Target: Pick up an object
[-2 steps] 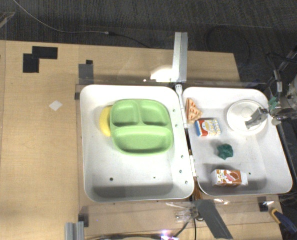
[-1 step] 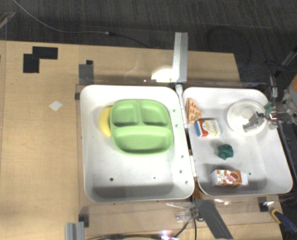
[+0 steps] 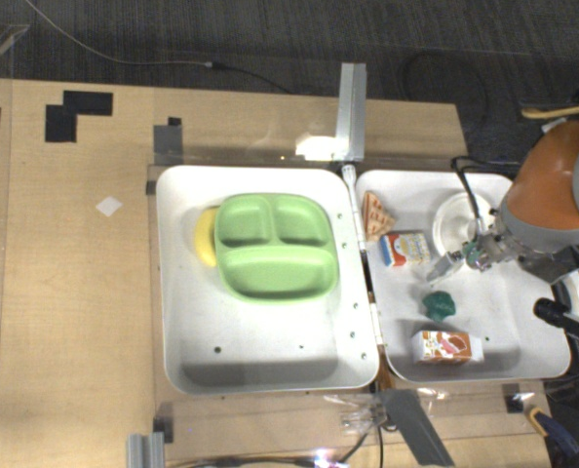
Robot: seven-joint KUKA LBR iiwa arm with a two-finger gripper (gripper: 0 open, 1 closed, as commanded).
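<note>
Your gripper (image 3: 443,266) hangs in the right bin (image 3: 523,359) — grip state unreadable — the green object (image 3: 440,305) just at its six o'clock.

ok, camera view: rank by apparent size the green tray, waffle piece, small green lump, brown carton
1. green tray, largest by far, in the left bin.
2. brown carton, right bin front.
3. waffle piece, close to the carton, so that order is unsure.
4. small green lump, smallest.

A robotics lab. A plywood bench (image 3: 65,291) carries two white bins (image 3: 260,359) between metal brackets (image 3: 352,105). Cables (image 3: 124,57) trail over dark carpet (image 3: 270,18).
</note>
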